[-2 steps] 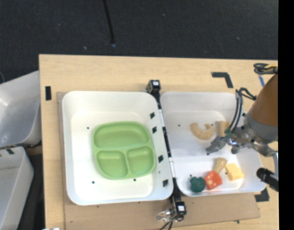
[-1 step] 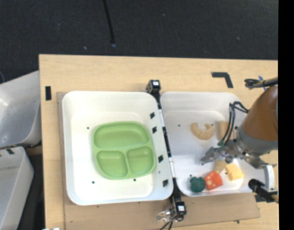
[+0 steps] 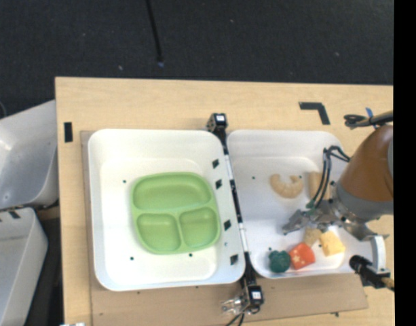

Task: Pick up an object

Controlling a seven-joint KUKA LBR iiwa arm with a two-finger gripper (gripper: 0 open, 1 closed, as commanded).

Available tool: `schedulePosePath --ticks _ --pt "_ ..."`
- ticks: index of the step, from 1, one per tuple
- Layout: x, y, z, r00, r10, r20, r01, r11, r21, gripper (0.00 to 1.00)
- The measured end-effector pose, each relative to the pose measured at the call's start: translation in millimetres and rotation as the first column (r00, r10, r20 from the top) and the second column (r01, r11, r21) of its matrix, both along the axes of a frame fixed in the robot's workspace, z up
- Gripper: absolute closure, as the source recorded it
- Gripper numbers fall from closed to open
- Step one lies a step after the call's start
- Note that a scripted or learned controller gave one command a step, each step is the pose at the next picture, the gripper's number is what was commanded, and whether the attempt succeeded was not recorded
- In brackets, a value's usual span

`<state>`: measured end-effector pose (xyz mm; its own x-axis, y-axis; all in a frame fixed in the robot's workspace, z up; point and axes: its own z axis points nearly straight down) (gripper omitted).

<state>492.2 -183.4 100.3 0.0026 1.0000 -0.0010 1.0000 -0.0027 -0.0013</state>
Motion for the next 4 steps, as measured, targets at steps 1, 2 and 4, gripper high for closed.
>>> schedulePosePath --ticks 1,2,4 --pt "1 -1 11 1.0 -0.005 0.004 0.005 1.0 0.0 1.0" --pt "10 -2 57 1.0 0.006 0.008 -0.006 1.0 -0.002 1.0" --pt "17 -12 120 1.0 0.007 0.005 -0.007 1.0 -0.001 1.0"
